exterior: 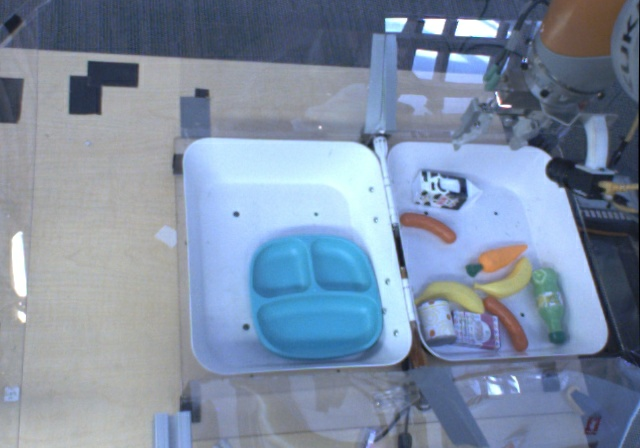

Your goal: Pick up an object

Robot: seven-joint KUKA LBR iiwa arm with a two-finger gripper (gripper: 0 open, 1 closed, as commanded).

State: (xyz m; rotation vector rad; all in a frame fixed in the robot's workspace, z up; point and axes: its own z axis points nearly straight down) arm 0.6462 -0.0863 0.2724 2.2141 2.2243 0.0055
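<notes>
- The pincer (492, 124) hangs spread and empty over the right bin's (592, 296) 12 o'clock rim.
- Nearest pick: the cow-print carton (441, 190), lying alone near that rim (the sausage (428, 227) sits just toward 6 o'clock).
- Drop straight down, straddling the carton, before clenching.

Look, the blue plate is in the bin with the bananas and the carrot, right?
Not quite. In the camera view the blue plate sits alone in the left bin. The bananas and the carrot lie in the right bin, with the other toy food.
</notes>
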